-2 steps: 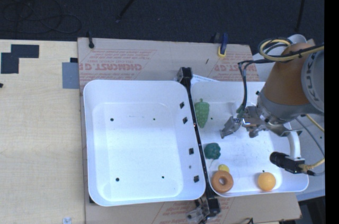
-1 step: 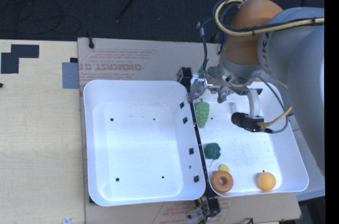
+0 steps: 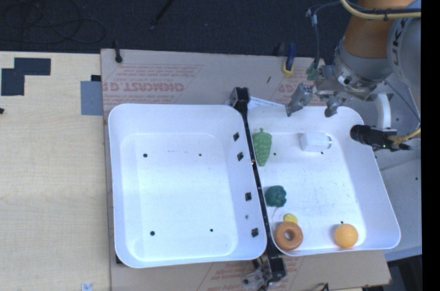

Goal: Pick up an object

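**Inspector:** Fingers first, please. What is their condition?

**Operator:** Fingers (image 3: pixel 313 102) stand apart, one dark tip to each side, with nothing between them. I read them as spread and unloaded. They hang over the far rim of the right bin (image 3: pixel 385 207), above its back edge.

**Inspector:** And the candidates for pickup?

**Operator:** All lie in the right bin. A pale white piece (image 3: pixel 314 140) sits nearest, just below the fingers. A light green item (image 3: pixel 262 145) lies against the divider (image 3: pixel 251 173) between the bins. A dark green lump (image 3: pixel 276 196) is further toward me along that divider. At the near edge sit a ring doughnut (image 3: pixel 289 236), a small yellow bit (image 3: pixel 290 219) touching its top, and an orange ball (image 3: pixel 346 235) well apart to the right. The left bin (image 3: pixel 130 124) sits alongside on the worktop (image 3: pixel 48 166).

**Inspector:** Step in hand?

**Operator:** In my judgement, approach. No grasp is made.

**Inspector:** Next move?

**Operator:** I would choose one target, centre the fingers over it, descend, then close. The white piece is closest, though low against the white floor; the ball stands clear of its neighbours.
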Robot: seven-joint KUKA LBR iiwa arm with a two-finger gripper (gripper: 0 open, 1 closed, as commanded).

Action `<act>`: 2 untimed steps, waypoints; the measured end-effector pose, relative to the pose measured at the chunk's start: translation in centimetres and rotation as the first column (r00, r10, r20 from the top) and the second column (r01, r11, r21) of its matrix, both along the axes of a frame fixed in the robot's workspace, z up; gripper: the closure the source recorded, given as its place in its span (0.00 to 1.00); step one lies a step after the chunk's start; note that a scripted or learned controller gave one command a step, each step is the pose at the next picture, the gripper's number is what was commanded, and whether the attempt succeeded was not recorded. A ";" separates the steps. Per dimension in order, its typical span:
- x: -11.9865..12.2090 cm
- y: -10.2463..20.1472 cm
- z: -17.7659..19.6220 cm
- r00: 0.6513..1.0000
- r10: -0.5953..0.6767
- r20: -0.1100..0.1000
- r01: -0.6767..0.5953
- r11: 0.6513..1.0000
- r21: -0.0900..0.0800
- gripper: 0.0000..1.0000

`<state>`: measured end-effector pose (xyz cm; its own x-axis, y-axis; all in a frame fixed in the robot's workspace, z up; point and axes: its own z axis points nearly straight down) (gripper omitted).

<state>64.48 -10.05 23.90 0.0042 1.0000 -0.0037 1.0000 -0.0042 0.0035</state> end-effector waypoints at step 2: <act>-0.2 -7.3 1.6 1.000 -0.008 0.002 0.008 1.000 -0.005 0.00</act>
